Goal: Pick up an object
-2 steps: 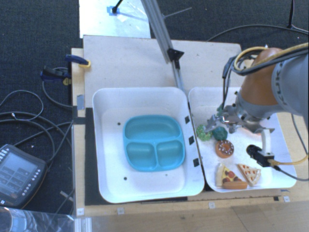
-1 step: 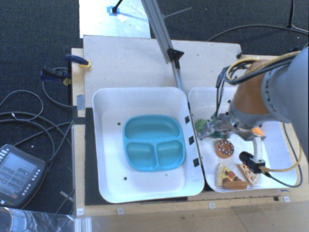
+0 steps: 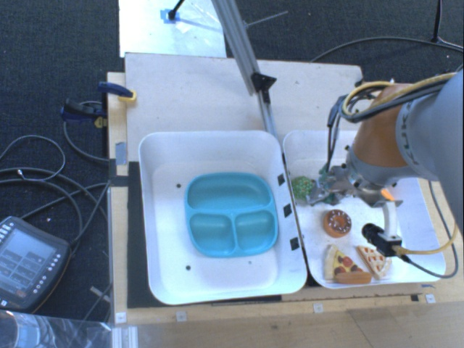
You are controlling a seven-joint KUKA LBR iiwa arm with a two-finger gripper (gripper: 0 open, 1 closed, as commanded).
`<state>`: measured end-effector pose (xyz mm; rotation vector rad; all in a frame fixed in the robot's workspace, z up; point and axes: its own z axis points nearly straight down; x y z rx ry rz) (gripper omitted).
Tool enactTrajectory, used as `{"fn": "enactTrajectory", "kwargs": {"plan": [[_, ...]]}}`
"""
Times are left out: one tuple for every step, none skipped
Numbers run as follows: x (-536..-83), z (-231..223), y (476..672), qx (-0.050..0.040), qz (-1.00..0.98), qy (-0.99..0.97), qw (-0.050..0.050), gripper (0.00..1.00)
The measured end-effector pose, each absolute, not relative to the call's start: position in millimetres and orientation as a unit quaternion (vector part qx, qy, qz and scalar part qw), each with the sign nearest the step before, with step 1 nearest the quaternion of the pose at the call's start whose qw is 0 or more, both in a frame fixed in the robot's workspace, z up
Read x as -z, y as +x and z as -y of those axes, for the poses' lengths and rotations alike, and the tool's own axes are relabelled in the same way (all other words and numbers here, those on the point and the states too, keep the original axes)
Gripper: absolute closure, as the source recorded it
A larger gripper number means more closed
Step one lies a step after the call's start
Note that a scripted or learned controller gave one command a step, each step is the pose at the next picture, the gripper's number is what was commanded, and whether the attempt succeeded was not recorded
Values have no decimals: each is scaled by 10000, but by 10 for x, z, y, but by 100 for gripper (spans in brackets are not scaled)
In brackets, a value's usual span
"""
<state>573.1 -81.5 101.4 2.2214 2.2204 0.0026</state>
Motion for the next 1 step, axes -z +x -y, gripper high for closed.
{"fn": "enactTrajectory", "kwargs": {"plan": [[-1541, 868, 5658, -18, -7069, 7073, 24, 100]]}}
